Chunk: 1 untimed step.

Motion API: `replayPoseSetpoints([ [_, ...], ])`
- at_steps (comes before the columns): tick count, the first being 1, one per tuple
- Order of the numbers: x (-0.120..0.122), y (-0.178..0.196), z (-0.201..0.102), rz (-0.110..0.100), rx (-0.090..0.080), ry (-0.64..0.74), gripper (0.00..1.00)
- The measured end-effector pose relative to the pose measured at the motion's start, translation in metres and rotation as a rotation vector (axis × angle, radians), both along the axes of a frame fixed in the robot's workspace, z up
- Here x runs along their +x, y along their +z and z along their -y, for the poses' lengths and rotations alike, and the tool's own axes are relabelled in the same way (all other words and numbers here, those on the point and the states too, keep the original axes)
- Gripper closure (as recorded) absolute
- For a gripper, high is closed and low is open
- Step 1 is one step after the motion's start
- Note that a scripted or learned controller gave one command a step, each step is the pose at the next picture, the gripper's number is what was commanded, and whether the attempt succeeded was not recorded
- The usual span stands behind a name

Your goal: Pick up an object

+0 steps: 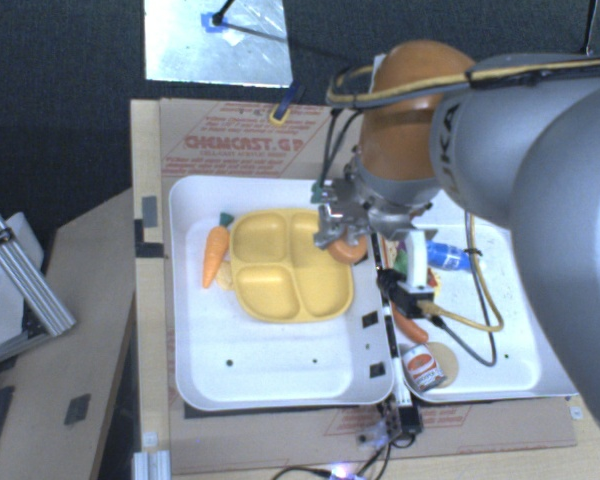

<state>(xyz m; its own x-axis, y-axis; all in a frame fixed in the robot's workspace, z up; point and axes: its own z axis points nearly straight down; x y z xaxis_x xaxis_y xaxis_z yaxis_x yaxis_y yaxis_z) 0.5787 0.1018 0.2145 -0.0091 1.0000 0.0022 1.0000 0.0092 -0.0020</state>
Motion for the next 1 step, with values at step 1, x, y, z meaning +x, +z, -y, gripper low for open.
replayPoseSetpoints([
  [1, -0.0016, 0.0177, 0.0035, 0.004, -0.001, -0.004, 1.00],
])
